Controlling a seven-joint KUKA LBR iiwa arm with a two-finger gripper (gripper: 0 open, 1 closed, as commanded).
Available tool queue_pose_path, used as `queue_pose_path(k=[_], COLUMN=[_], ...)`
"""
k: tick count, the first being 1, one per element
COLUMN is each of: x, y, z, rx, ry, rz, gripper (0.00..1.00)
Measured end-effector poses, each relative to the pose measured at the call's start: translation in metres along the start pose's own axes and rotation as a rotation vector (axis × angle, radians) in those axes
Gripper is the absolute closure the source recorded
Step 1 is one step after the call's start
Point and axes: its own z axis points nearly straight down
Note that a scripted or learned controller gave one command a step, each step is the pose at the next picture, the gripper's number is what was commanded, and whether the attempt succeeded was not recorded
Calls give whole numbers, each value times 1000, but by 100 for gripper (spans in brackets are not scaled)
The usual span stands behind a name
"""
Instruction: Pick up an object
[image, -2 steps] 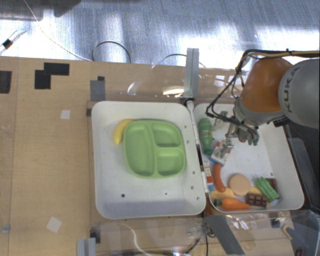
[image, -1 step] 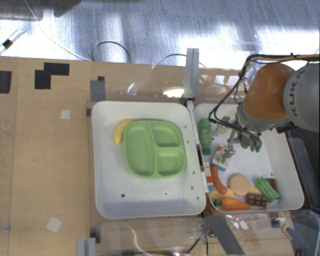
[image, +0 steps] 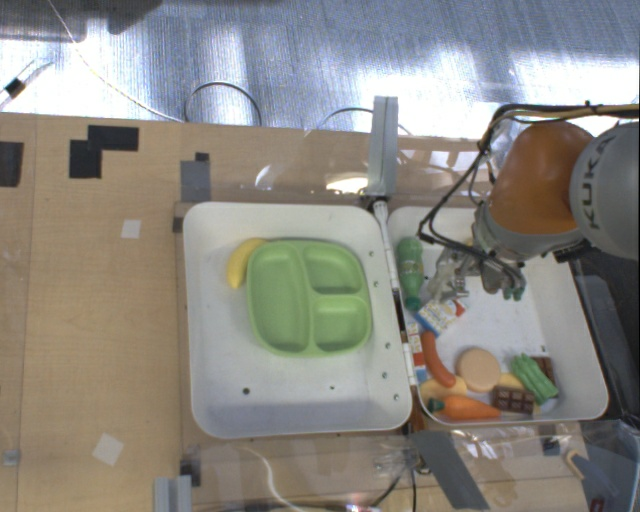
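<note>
The right bin (image: 560, 320) holds several toy foods. A green bottle (image: 409, 262) lies by its left wall, and a white, blue and red packet (image: 438, 316) lies just below it. Along the front lie a red sausage (image: 431, 352), a tan round biscuit (image: 479, 368), an orange carrot (image: 466, 407), a brown chocolate piece (image: 512, 401) and a green vegetable (image: 535, 378). My gripper (image: 447, 288) hangs over the bin's left part, right of the bottle and just above the packet. I see nothing lifted in it.
The left bin (image: 230, 400) holds a green divided plate (image: 308, 297) with a yellow banana (image: 240, 262) at its upper left edge. A grey post (image: 383, 145) stands behind the wall between the bins. Black cables (image: 455, 205) loop off the wrist.
</note>
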Motion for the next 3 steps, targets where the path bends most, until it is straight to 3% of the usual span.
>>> queue_pose_path(k=[1,2,3], x=[-40,-55,8], y=[83,62,27], z=[-65,-185,-108], rx=[0,2,-2], ry=[14,16,29], rz=[136,315,-1], gripper=[100,100,100])
